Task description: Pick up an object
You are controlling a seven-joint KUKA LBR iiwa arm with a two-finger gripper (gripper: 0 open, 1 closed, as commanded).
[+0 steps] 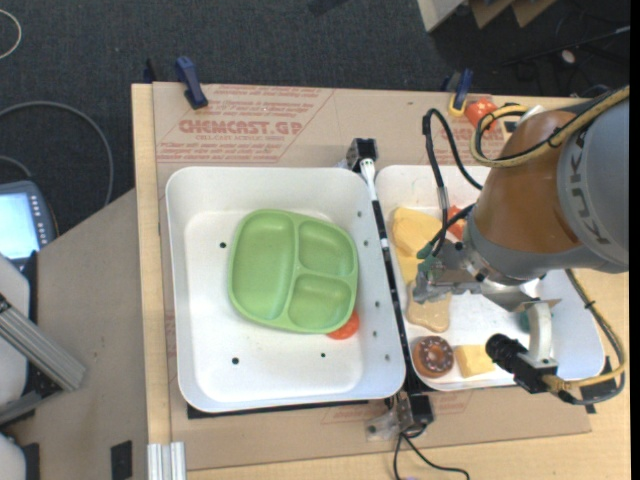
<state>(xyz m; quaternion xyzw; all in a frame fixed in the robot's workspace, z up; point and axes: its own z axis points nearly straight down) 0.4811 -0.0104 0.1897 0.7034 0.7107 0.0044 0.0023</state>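
While the arm's end effector [432, 286] hangs low over the toast-like slice [431, 315] in the right bin [590, 353], its opening impossible to judge, crowding by the doughnut [434, 353] and yellow wedge [413, 233] risks a missed or double grab.

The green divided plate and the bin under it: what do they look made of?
Green plate: likely moulded plastic, matte, given its even colour and soft rounded dividers. Left bin: probably thin formed plastic, white, slightly glossy, with rounded rim and corners.
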